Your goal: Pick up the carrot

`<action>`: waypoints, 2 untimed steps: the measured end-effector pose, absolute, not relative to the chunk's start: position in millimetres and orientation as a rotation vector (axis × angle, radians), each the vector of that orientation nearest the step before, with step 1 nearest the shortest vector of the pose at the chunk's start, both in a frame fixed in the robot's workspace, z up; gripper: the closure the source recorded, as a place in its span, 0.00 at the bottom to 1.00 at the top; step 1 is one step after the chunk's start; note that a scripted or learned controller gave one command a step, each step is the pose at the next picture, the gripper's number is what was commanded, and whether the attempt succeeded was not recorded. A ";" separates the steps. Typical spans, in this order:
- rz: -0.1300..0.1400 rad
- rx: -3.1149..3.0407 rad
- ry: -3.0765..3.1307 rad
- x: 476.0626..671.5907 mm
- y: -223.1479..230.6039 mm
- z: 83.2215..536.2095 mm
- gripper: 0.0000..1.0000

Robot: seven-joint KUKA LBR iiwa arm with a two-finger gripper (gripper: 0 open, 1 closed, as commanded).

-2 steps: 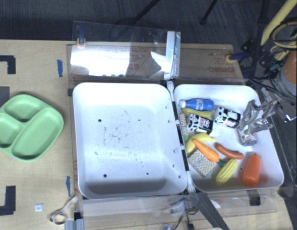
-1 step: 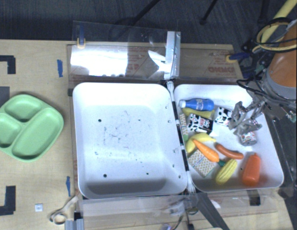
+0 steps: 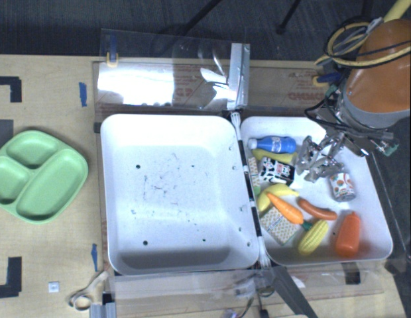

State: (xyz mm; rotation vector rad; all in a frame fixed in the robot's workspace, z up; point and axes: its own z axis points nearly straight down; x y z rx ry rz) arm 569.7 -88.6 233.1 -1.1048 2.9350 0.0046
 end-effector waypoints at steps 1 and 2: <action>0.005 -1.439 2.786 595.9 -55.2 231.8 1.00; 0.006 -1.858 2.526 639.6 -45.3 210.4 1.00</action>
